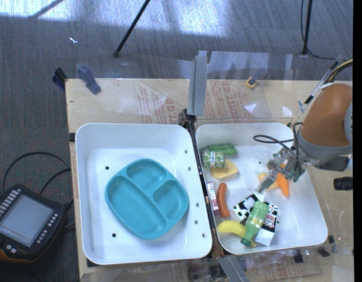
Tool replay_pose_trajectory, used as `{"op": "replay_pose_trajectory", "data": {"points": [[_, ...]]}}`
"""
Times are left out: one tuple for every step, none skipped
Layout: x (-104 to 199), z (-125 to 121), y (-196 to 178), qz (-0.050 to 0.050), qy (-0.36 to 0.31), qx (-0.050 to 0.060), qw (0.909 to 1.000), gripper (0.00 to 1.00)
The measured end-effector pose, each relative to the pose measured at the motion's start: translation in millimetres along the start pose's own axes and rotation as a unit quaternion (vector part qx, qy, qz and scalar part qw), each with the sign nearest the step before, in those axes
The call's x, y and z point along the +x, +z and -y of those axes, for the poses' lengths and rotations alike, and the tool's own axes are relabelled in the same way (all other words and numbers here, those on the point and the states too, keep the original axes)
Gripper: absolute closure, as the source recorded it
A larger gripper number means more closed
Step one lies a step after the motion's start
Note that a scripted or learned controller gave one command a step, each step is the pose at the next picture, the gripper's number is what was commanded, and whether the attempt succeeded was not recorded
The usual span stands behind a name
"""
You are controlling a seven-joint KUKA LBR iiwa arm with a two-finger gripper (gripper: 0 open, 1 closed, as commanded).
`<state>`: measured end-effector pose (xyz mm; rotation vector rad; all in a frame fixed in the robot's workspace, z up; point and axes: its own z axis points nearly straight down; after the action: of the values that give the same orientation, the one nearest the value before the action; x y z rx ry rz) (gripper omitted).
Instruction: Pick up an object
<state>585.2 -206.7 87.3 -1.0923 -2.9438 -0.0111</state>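
In the camera view, the gripper (274, 175) is seen low inside the right bin (245, 135), reached in from three o'clock. An orange carrot (282, 184) lies touching it at about four o'clock; whether the carrot is clasped cannot be told, nor can the gripper's state, since the wrist hides that part. A green bottle (255, 223) lies at six o'clock, partly covering a black-and-white carton (247, 205).
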Motion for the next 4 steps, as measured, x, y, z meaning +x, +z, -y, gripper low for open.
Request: {"op": "replay_pose_trajectory", "data": {"points": [[-1, 1, -8, 0.0, 0.003, 0.0, 1.0, 1.0], [29, -45, -113, 0.002, -0.029, 0.002, 0.9996, 1.0], [28, -46, -121, 0.001, -0.028, 0.002, 0.9996, 1.0], [70, -49, -113, 0.0, -0.059, 0.003, 0.9983, 1.0]]}}
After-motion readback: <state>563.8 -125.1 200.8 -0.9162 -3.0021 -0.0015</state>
